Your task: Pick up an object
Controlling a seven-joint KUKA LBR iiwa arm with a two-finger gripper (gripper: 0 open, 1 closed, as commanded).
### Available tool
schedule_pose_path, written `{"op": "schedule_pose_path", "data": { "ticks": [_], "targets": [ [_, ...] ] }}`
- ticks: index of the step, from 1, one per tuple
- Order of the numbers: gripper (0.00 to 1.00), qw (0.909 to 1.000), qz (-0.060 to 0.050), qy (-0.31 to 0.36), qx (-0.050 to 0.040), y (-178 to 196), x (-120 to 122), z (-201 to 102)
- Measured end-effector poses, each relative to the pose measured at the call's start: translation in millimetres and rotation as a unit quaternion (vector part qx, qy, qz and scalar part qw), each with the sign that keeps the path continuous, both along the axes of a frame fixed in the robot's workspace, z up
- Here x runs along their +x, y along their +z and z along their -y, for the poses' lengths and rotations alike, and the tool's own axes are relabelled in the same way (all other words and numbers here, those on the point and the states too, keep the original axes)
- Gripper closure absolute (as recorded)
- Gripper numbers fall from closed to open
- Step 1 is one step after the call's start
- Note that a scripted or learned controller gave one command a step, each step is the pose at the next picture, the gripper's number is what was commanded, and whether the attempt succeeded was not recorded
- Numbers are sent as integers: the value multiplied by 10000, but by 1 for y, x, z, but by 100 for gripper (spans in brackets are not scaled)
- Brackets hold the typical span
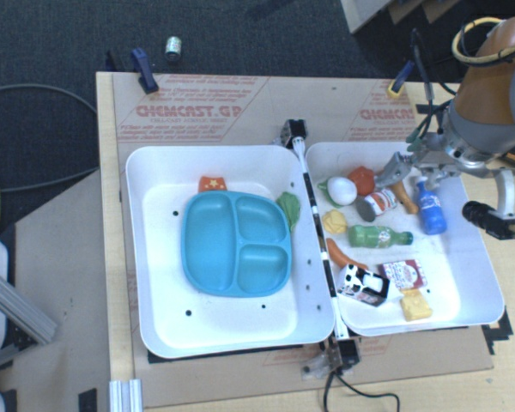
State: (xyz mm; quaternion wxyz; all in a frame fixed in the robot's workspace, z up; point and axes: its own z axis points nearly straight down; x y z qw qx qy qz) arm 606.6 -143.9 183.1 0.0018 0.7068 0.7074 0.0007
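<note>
The right bin [485, 281] holds several small items. A white ball [342, 191], a red tomato-like piece [362, 179], a red and white can [378, 202] and an orange stick [403, 197] lie at its far side. A blue bottle [430, 211] lies beside them. Closer to the front are a green bottle [378, 237], a yellow piece [336, 222], an orange chili shape [343, 254], a black and white cow-patterned item [363, 284], a red packet [402, 275] and a yellow block [415, 305]. My gripper [393, 172] hangs low over the bin's far side, just right of the tomato-like piece and above the can.
The left bin [146, 230] contains a blue divided plate [236, 243], a green leaf [289, 209] against the shared wall and a small red box [212, 184]. The arm's grey and orange body [489, 93] stands over the right bin's far right corner. Blue clamps [143, 69] sit on the bench's far edge.
</note>
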Motion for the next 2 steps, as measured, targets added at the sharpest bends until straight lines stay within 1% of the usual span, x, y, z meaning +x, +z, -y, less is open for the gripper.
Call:
{"op": "schedule_pose_path", "data": {
  "ticks": [1, 2],
  "targets": [
    [0, 10000, -19, 4, 9, -99, 46, -17],
    [0, 10000, -18, -3, 10, -98, -18, -48]
  ]
}}
